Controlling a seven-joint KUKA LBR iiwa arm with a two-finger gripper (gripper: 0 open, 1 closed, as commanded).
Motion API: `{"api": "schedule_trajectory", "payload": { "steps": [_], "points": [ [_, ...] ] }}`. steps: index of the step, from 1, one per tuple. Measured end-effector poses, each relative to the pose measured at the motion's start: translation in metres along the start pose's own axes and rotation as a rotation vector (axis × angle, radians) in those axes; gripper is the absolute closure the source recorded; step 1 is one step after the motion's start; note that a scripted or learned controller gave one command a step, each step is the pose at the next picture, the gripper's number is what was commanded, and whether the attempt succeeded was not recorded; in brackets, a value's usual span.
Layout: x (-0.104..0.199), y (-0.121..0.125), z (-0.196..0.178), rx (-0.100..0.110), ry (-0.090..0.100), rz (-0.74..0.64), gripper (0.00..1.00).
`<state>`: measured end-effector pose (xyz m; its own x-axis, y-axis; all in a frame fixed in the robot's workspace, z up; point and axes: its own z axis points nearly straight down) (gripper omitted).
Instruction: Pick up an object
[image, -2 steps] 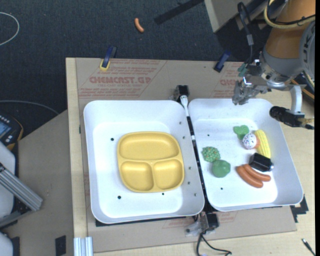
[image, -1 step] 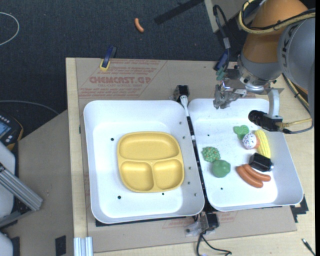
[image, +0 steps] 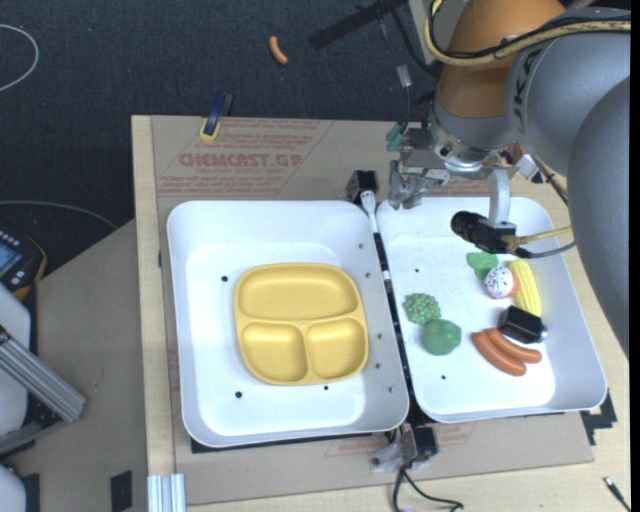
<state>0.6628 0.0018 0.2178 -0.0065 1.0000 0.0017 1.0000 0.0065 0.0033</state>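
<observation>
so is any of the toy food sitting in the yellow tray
No, the yellow tray in the left bin holds nothing; the toy food lies in the right bin.

In the right bin (image: 560, 385) lie the small toy foods: a bumpy green broccoli piece (image: 421, 306) beside a smoother green lump (image: 441, 336), an orange-red hot dog (image: 506, 352) touching a black block (image: 521, 324), a yellow corn cob (image: 526, 285) against a white speckled ball (image: 498, 282)
</observation>
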Motion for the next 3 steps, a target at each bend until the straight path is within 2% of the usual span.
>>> {"api": "schedule_trajectory", "payload": {
  "steps": [1,2,3],
  "points": [
    [0.053,0.006,-0.009,-0.001,0.0,0.0,1.0],
    [0.056,-0.01,0.002,0.008,-0.002,0.006,1.0],
    [0.06,-0.013,-0.002,0.006,-0.001,0.006,1.0]
  ]
}}
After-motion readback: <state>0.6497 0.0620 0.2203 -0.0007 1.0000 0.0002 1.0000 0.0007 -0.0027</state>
